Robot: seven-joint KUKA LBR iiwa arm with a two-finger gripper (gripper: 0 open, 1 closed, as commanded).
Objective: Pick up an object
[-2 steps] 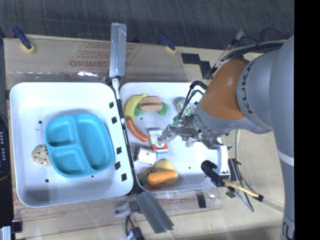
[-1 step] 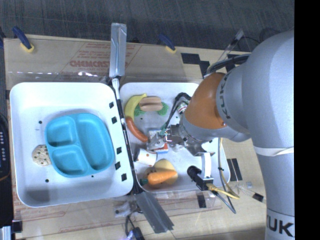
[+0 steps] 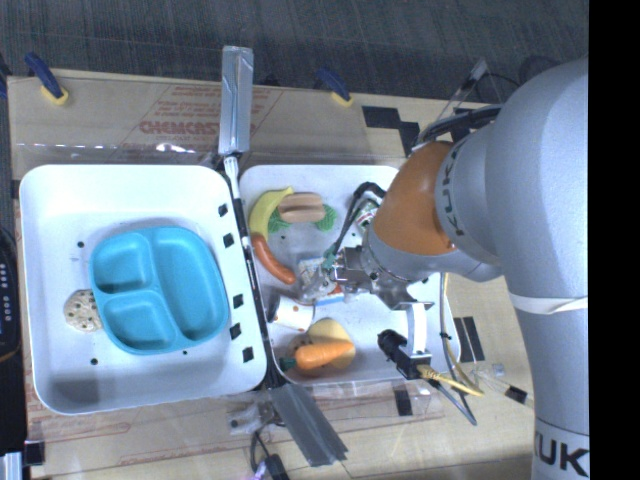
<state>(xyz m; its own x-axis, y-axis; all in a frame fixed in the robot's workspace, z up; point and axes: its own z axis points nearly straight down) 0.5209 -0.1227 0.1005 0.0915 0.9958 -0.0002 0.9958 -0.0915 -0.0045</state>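
At the frame's bottom centre lies a carrot [image 3: 322, 356]; above it the hand [image 3: 318, 278] sits low among crowded toys. Its grip I cannot tell. Crowding risks nudging the banana [image 3: 265, 211] instead.

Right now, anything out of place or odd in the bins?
One thing: a round speckled cookie lies on the left white bin floor, partly tucked under the blue three-compartment plate. The other toy foods crowd the right bin.
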